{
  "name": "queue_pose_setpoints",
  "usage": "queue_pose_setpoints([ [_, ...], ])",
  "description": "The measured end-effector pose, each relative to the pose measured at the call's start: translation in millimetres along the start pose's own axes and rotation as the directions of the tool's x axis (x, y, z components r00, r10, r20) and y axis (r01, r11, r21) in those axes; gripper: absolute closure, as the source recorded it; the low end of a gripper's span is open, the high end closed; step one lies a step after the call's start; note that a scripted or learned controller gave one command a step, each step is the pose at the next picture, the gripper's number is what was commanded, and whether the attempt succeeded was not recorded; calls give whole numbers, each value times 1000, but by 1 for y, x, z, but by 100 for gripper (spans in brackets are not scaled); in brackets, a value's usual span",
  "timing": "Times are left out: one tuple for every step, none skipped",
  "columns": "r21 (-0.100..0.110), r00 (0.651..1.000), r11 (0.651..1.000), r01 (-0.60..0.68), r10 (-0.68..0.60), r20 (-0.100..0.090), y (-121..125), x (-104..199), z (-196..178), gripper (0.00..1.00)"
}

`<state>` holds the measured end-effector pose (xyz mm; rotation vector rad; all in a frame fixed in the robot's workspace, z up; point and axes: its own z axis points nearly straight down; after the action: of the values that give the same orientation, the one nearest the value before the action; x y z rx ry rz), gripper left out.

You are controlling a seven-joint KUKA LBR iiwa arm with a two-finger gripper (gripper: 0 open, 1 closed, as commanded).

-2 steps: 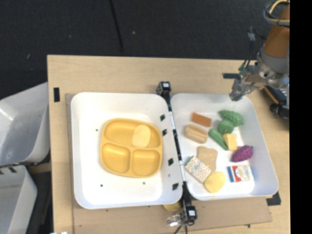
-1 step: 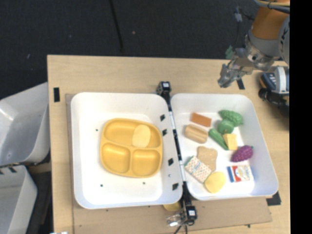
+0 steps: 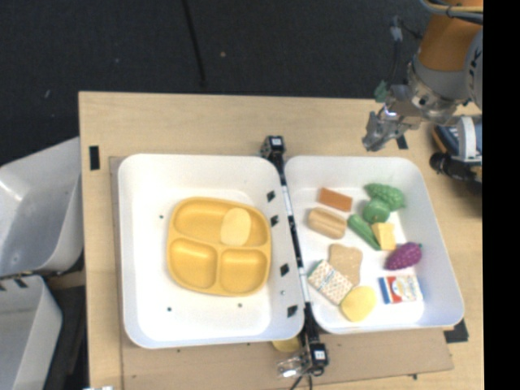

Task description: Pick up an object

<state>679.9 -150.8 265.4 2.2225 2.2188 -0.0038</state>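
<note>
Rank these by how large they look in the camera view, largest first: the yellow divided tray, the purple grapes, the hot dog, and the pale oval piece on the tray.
1. yellow divided tray, by far the largest.
2. hot dog.
3. purple grapes and pale oval piece: these two look alike in size, so no ranking between them.

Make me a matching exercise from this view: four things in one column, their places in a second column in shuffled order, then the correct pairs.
Things:
1. yellow divided tray
2. purple grapes
3. gripper
4. pale oval piece

Places:
A. in the right bin, near its right wall
B. above the bench, just beyond the right bin's far edge
C. in the left bin
D. in the tray's top right compartment

Pairs: 1-C, 2-A, 3-B, 4-D
</note>
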Motion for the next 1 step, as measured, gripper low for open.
queue_pose_setpoints([
  [1, 1000, 1000, 3, -3, 1, -1, 2, 0, 100],
])
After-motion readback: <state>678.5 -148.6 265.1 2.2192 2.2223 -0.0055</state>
